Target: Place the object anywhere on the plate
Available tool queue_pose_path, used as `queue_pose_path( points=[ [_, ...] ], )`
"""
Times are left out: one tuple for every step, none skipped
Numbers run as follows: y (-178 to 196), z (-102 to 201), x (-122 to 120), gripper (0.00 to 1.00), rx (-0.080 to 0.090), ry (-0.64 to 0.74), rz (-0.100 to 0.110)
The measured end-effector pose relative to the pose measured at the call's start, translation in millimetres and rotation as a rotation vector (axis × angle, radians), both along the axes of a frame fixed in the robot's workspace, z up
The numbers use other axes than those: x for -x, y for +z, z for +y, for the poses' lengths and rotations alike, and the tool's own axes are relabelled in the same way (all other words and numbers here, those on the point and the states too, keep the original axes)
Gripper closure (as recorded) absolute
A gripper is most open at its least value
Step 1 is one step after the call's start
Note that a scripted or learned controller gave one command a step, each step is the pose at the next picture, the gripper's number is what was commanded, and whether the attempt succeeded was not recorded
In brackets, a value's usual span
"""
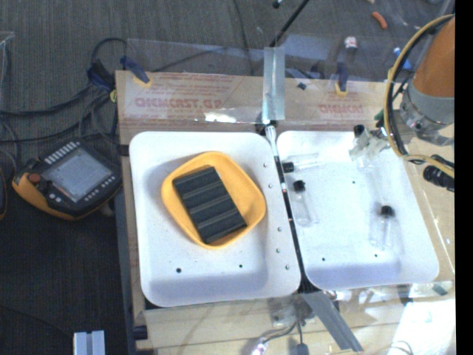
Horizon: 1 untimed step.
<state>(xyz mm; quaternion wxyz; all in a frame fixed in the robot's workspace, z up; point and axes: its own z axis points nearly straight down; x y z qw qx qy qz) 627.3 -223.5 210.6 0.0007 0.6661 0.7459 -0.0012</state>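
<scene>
Already dark ribbed block point(209, 204) flat on yellow plate point(251, 191) in left bin point(148, 220), arm point(436, 72) at right edge — grip state unreadable.

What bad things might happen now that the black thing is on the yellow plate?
The black ridged block already lies on the yellow plate, reaching near its front rim, so a bump might tip it off. The clear tubes in the right bin are hard to see, so the arm, up at that bin's corner, might knock them.

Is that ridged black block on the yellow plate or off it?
On it: the black block lies flat inside the yellow plate, whose rim shows all around.
</scene>
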Motion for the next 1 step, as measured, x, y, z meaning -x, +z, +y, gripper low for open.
queue_pose_path(
  points=[
    [0.2,-0.1,-0.1,0.00,0.000,0.000,0.000]
  ],
)
